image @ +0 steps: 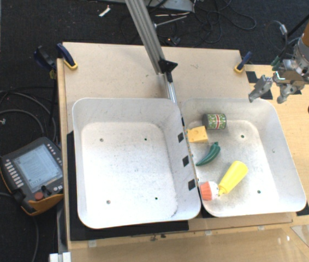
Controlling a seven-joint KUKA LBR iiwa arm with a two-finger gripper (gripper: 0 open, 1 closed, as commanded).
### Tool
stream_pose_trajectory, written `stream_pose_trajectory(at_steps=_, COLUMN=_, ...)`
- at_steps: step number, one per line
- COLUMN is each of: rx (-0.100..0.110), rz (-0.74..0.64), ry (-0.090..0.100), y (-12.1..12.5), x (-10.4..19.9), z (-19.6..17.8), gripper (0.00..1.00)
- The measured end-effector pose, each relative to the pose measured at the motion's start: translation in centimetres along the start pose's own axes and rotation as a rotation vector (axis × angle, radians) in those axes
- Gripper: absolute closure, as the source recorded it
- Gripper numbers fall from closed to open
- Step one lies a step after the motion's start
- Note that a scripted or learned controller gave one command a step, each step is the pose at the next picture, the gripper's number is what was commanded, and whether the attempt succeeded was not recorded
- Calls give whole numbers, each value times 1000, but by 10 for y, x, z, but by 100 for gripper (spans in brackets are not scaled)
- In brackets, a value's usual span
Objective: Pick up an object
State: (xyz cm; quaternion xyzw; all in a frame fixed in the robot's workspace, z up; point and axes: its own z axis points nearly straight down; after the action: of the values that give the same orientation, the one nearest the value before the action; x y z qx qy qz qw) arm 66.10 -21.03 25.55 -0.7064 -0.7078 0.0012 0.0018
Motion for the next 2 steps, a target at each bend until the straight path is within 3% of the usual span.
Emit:
stream_pose_trajectory(at_steps=1, rx=-3, rz=-1, ry=-2, y=0, x=0, z=-3, gripper=0)
stream_pose_trajectory(at_steps=2, rx=-1, rz=-2, ry=-1, y=1, x=3, z=40, gripper=0)
